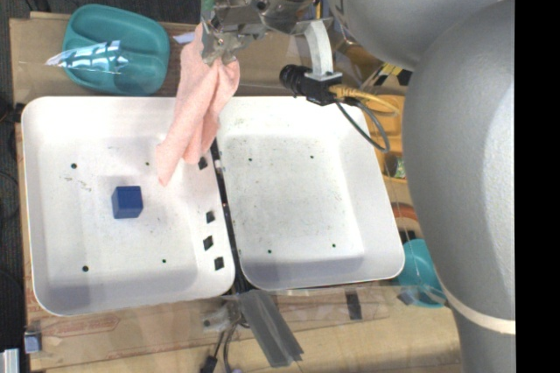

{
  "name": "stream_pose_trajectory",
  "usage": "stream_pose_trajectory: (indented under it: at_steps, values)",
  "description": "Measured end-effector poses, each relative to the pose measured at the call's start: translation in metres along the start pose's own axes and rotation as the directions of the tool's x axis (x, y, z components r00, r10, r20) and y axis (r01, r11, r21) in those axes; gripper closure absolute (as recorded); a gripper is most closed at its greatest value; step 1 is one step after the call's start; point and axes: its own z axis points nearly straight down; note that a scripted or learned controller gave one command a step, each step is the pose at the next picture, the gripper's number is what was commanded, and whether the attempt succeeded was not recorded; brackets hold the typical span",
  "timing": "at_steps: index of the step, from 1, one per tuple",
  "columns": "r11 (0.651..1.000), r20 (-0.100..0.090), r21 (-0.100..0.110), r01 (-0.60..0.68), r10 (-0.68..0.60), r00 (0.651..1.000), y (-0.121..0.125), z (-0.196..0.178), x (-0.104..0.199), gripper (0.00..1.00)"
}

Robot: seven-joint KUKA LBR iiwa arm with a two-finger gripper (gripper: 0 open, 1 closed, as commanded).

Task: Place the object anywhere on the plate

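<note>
A pink cloth (197, 113) hangs down from my gripper (216, 50), which is shut on its top end. The cloth dangles over the back right part of the left bin (52, 275), near the divide between the two bins, its lower tip reaching toward the bin floor. A small blue cube (128, 201) lies on the left bin's floor, left of and below the cloth. I see no plate that I can name with certainty.
The right bin (376, 249) lies under the arm. A teal bowl-like object (118, 47) with a shiny wrapper sits on the bench behind the left bin. The large grey arm (437, 56) covers the right side of the view.
</note>
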Motion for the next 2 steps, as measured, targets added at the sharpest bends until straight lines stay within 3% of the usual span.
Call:
stream_pose_trajectory:
  at_steps: [1, 2]
  values:
    - [0.983, 0.000, 0.000, -0.186, 0.186, 0.983, -0.025, -0.030, -0.001, 1.00]
    - [0.974, 0.001, 0.006, -0.228, 0.228, 0.974, -0.088, 0.041, -0.042, 1.00]
